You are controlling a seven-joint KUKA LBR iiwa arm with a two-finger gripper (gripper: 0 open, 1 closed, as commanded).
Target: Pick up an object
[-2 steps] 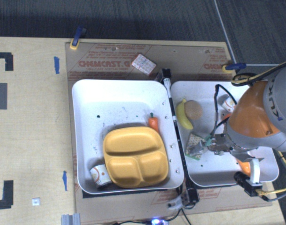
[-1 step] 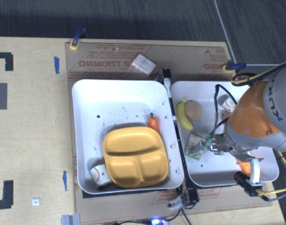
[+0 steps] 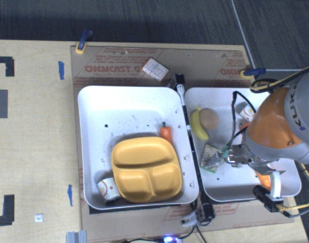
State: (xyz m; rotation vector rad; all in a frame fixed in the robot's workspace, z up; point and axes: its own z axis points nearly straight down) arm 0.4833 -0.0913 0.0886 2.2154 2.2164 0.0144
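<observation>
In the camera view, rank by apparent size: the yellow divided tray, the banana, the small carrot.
1. yellow divided tray, by far the largest.
2. banana.
3. carrot, smallest, though only somewhat smaller than the banana.

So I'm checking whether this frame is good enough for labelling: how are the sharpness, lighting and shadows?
Camera view: lighting even, no strong glare on the left bin; the yellow tray casts a soft shadow above it; the whole frame is a little soft, so the small item by the gripper stays unreadable; the banana is clear.
</observation>
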